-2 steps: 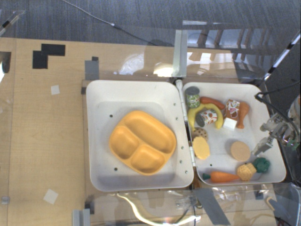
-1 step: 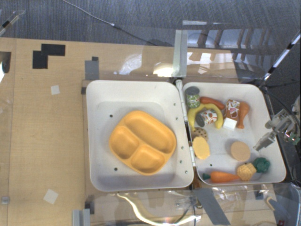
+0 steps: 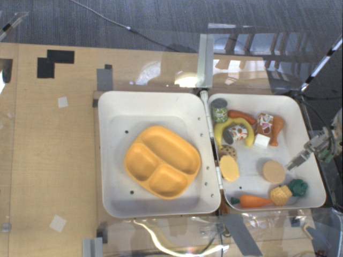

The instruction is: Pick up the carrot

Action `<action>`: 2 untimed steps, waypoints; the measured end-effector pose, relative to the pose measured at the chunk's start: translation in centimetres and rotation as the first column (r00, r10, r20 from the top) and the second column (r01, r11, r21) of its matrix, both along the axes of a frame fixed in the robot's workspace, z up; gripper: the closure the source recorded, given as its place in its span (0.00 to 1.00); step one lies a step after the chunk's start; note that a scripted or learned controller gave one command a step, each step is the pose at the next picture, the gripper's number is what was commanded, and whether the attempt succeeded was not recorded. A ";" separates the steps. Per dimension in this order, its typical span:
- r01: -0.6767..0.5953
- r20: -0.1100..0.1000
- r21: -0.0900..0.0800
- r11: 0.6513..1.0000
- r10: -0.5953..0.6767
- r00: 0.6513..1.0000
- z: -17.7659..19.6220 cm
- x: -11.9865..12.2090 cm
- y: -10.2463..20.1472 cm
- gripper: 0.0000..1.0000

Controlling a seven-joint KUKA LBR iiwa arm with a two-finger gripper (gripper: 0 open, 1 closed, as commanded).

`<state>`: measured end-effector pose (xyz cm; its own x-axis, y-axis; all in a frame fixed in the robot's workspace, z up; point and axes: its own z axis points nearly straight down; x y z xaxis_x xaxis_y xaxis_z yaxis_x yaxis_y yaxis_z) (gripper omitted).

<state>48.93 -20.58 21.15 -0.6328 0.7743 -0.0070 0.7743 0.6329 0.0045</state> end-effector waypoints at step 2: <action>0.311 -0.002 0.003 0.950 -0.311 0.950 0.6 -0.1 0.0 0.00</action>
